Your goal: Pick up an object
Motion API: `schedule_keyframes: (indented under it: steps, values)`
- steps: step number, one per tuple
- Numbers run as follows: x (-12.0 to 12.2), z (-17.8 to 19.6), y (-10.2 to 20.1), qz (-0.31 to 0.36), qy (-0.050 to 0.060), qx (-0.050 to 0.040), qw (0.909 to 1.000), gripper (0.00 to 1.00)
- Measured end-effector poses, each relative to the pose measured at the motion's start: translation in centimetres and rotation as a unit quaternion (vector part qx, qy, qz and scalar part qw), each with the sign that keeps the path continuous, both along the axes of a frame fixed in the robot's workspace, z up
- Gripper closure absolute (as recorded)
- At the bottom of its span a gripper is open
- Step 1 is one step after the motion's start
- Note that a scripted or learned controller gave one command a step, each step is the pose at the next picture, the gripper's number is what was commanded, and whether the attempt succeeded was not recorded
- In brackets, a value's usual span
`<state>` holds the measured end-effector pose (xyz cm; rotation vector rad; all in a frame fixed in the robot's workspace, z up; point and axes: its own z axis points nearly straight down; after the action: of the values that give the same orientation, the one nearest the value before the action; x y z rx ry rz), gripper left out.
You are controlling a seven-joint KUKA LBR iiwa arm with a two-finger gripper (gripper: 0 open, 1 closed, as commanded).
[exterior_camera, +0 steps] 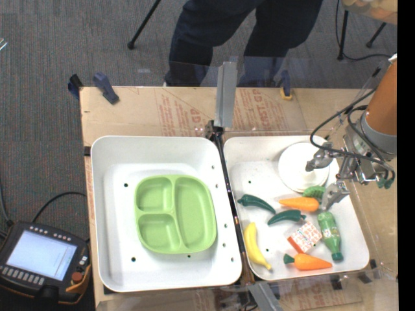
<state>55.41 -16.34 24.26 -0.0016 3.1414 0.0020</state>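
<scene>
My gripper (326,180) hangs over the right side of the right bin (259,149), open, with one fingertip (316,164) over the white round plate (297,167) and the other near a small green leafy piece (314,191). Nothing sits between the fingers. Just below it lie an orange carrot (299,204) and a green bottle (329,235). Further left are two dark green peppers (256,203) (285,218) and a yellow banana (256,246). A red and white packet (305,237) and a second carrot (311,262) lie near the front edge.
The left bin (107,193) holds a light green divided plate (175,212). A grey post (226,99) stands behind the bins' shared wall. Cables (337,123) loop beside the wrist. A teach pendant (42,258) lies on the floor at the lower left.
</scene>
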Motion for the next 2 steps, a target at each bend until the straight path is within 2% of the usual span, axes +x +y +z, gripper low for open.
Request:
schedule_keyframes:
  steps: [1,2]
  values:
    - [1.1,-14.2,0.4,-0.004,0.007,0.0021,1.0000,0.00]
    - [2.1,-15.6,6.7,0.006,0.001,0.0012,1.0000,0.00]
